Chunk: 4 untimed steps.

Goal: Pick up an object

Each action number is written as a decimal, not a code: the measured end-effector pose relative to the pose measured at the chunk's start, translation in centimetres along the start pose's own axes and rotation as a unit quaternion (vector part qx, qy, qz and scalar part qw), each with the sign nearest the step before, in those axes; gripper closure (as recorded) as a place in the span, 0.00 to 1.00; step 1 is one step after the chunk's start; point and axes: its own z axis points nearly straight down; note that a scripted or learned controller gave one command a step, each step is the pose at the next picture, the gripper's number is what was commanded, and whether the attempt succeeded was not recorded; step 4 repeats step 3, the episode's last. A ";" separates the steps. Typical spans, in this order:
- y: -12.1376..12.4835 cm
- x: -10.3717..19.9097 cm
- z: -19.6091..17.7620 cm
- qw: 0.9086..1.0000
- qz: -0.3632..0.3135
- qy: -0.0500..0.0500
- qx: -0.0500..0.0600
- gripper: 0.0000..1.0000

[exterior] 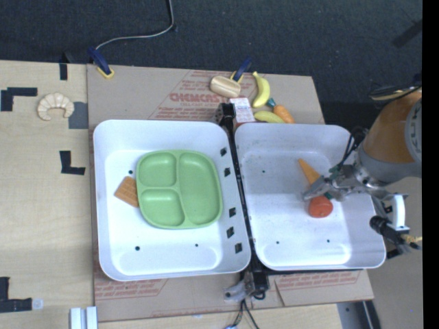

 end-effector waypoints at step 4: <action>2.3 11.5 -3.4 1.000 -0.001 0.001 0.003 1.00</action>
